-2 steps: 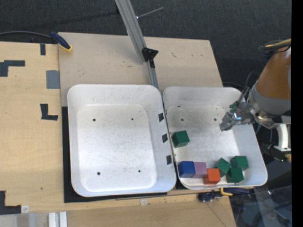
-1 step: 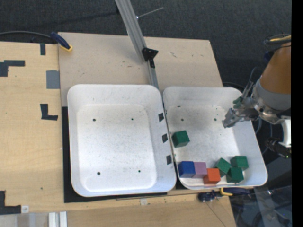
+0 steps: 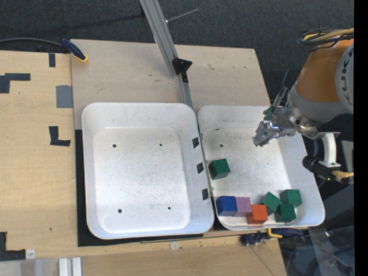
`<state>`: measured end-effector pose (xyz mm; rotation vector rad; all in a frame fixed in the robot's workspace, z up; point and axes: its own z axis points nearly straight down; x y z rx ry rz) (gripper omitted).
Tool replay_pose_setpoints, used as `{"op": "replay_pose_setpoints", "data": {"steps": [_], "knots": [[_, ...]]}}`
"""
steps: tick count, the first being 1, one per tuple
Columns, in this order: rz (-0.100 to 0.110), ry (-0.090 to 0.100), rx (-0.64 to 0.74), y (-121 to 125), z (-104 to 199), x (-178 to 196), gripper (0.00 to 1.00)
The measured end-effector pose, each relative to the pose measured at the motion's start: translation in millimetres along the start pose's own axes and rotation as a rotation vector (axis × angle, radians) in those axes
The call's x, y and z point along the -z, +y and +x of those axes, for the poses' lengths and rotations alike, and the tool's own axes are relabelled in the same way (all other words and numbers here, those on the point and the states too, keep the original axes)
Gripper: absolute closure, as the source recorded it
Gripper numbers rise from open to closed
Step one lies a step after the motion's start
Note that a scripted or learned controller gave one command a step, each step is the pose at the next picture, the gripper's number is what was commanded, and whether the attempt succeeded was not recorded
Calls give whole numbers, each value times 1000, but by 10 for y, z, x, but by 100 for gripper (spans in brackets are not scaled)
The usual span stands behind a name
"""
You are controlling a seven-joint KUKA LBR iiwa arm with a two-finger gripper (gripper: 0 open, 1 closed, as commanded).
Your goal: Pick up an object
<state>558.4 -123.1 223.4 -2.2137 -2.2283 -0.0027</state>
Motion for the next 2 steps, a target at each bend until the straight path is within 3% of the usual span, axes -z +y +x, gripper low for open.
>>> {"op": "replay_pose_setpoints", "data": {"steps": [2], "knots": [[0,0,0,441,885,61,100]]}}
